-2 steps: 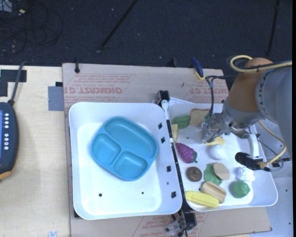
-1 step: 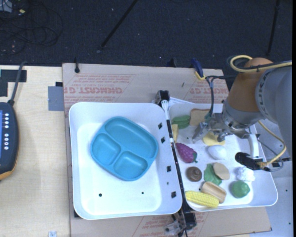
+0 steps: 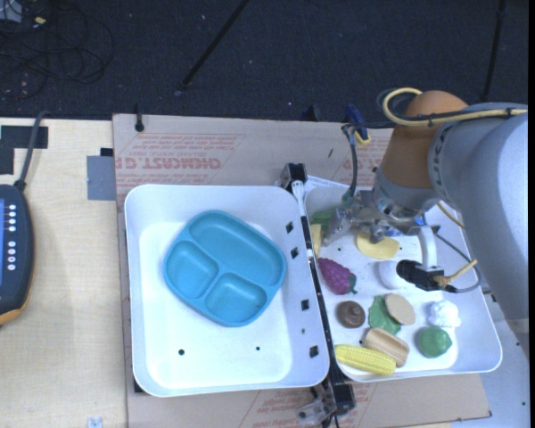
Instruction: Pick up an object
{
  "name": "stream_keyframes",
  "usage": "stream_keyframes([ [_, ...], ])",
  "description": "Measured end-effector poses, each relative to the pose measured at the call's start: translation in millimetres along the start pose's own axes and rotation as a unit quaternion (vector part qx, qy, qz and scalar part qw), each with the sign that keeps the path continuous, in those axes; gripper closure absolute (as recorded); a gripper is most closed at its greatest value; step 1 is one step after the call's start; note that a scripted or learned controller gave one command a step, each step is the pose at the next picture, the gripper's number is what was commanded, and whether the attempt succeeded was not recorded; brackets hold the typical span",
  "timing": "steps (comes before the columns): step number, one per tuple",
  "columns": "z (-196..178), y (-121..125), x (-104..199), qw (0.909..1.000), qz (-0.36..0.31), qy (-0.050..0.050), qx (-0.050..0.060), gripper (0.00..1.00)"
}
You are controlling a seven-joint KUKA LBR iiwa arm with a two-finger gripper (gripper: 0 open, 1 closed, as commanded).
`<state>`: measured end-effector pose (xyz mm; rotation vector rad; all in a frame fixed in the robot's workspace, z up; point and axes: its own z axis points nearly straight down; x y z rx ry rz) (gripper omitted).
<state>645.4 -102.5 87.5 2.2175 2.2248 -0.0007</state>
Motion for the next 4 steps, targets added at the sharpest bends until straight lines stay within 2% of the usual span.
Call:
stream_keyframes([
  [1,-89.4,-34.4,-63.3,1.0,0.004,-0.002,-0.002,0.0],
  [2,3.2,-130.8,-33.5,1.0,0.003,0.002,0.002,0.0],
  [3,-0.3,-44.5,-110.1,1.0,0.001,-0.002,-0.002,0.0],
  [4,-6.4,-39.4,-47.0,1.0,-0.001,0.002,0.002,0.0],
])
